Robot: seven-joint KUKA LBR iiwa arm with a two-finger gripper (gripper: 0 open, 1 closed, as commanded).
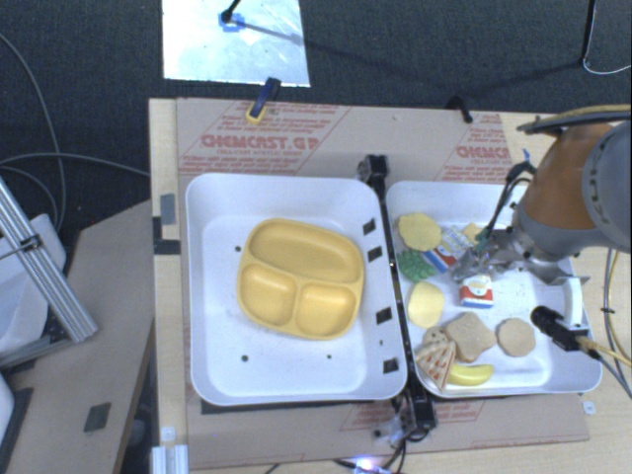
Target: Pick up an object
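Observation:
The right bin (563,368) holds several toy foods. A yellow round piece (420,231) and a green piece (415,265) lie at its left. Below them are a pale yellow piece (427,304), a bread slice (471,336), a round cookie (514,337), a banana (472,374) and a waffle-like wedge (434,355). My gripper (481,263) is low in the middle of this bin, just above a small red-and-white carton (477,290) and beside a blue, white and red packet (447,252). The wrist hides its tips.
The left bin (212,265) holds a yellow divided plate (300,276). A black divider with clips (387,265) runs between the bins. The grey and orange arm (573,191) covers the right bin's far right. A black part (555,328) sticks out near the bin's right edge.

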